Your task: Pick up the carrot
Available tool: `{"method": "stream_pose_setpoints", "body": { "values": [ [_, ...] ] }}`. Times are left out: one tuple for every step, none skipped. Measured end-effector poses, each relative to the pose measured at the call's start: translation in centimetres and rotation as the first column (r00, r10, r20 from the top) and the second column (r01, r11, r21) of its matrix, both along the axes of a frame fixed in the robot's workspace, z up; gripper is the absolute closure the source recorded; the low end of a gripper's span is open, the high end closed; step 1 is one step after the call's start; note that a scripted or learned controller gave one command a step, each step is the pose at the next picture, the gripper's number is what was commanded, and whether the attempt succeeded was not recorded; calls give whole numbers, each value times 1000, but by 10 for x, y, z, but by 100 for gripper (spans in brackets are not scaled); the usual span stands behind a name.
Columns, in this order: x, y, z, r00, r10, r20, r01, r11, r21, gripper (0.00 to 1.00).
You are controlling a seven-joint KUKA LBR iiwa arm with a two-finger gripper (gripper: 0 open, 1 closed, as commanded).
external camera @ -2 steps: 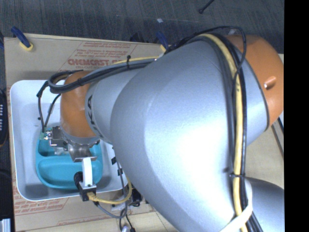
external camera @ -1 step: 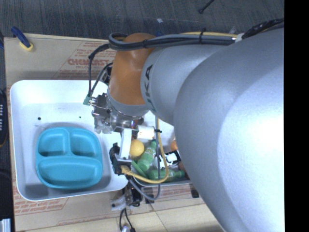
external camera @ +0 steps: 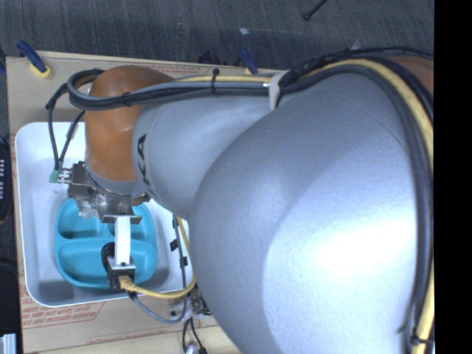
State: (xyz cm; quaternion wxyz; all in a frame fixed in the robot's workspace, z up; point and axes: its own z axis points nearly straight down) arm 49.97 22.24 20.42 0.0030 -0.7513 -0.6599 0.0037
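Observation:
My arm fills most of the view and reaches over the left white bin. The wrist, with its orange band, hangs above a light blue two-compartment tray that lies in the bin's near half. The gripper sits just over the tray's far compartment, hidden under the wrist. No carrot is visible; the arm covers much of the bin.
The left bin's far left corner shows bare white floor. Blue clamps hold the bench's cardboard edge at the back. The arm's body covers the right bin entirely.

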Motion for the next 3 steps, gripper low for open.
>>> {"method": "stream_pose_setpoints", "body": {
  "values": [
    [1,-1,10,1000,8,-6,-8,1000,-3,100],
    [-17,-4,15,954,299,-3,-299,954,-1,100],
    [90,-32,16,880,475,2,-475,880,-3,100]
  ]
}}
